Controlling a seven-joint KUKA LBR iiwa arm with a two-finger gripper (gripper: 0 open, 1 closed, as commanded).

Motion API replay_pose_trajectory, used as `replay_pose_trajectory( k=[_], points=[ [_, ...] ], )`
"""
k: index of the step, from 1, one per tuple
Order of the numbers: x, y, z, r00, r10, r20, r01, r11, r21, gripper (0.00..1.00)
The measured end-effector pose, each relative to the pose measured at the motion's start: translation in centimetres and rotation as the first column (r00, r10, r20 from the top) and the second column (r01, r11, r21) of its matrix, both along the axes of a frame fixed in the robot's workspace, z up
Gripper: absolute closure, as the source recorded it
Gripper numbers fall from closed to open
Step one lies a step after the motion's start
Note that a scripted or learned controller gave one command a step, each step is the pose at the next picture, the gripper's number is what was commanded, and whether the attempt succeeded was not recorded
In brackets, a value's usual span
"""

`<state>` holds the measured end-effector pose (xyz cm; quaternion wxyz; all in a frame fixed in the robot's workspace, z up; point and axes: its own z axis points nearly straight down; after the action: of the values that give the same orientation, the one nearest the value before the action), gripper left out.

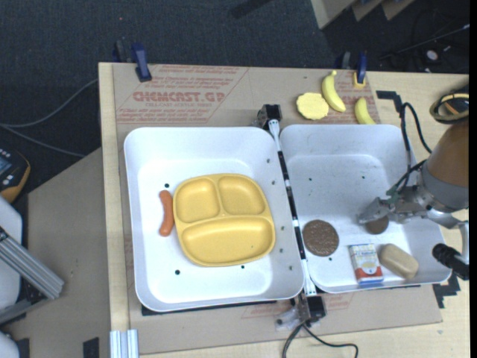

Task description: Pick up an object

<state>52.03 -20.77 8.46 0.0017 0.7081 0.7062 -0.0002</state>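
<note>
The right bin (339,151) holds a round brown patty (321,237), a small white carton with red and blue print (366,263) and a tan bread roll (398,260). My gripper (376,217) hangs low over this bin's right middle, just right of the patty and above the carton. A small brown thing (378,226) shows right under its tip; I cannot make out whether it is held. The grey arm with its orange band (453,155) comes in from the right. In the left bin (149,162) lie a yellow divided plate (222,218) and an orange sausage (165,212).
Behind the right bin, on the bench board, lie two toy bananas (334,92) (363,111) and a yellow round piece (313,105). A black divider rail (287,200) runs between the bins. Blue clamps (139,60) hold the board's back edge.
</note>
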Motion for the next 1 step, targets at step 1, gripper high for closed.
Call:
replay_pose_trajectory(
  k=[1],
  points=[
    [0.07,0.20,1.04,1.000,0.003,0.002,-0.003,1.000,0.000,1.00]
  ],
)
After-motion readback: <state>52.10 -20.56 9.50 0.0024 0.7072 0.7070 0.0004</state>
